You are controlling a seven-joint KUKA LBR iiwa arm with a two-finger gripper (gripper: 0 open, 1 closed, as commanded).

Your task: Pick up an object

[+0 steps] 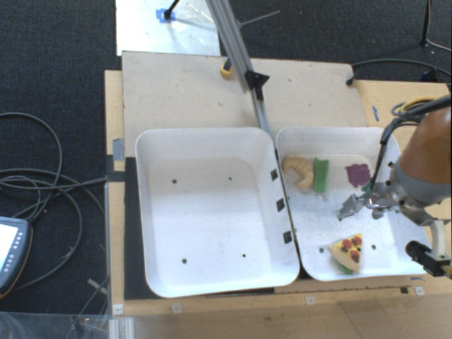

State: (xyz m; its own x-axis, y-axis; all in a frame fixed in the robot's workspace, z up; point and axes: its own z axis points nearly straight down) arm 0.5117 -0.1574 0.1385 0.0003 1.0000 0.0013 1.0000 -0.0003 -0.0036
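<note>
Grey-metal gripper hangs over the right bin, its jaws apart and gripping nothing; the pizza slice lies just off at six o'clock.

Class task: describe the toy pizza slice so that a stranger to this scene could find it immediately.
Start at the right-hand white bin, where the toys lie. Go to its near edge, below the end effector. The pizza slice is the flat tan wedge with red dots, lying apart from the croissant, green piece and purple piece farther back.
</note>
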